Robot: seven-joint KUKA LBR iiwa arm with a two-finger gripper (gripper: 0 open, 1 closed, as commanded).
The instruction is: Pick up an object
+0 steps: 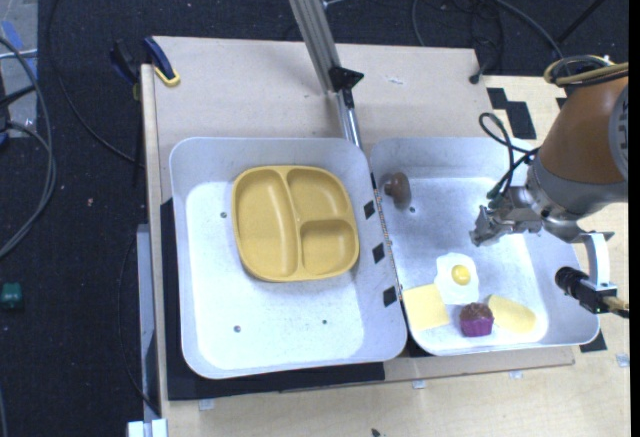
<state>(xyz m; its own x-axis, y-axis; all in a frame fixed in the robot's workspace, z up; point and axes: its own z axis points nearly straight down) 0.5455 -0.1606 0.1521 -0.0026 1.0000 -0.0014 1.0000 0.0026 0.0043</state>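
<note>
The right bin holds several small items: a brown round piece near its left wall, a fried egg, a yellow cheese square, a purple cupcake-like piece and a pale yellow wedge. My gripper hangs over the right half of this bin, above and to the right of the egg, pointing down-left. Nothing shows between its fingers, and their spread is too small to read.
The left bin carries a yellow divided tray. A slanted metal pole rises from the seam between the bins. Cables lie on the dark floor around the bench.
</note>
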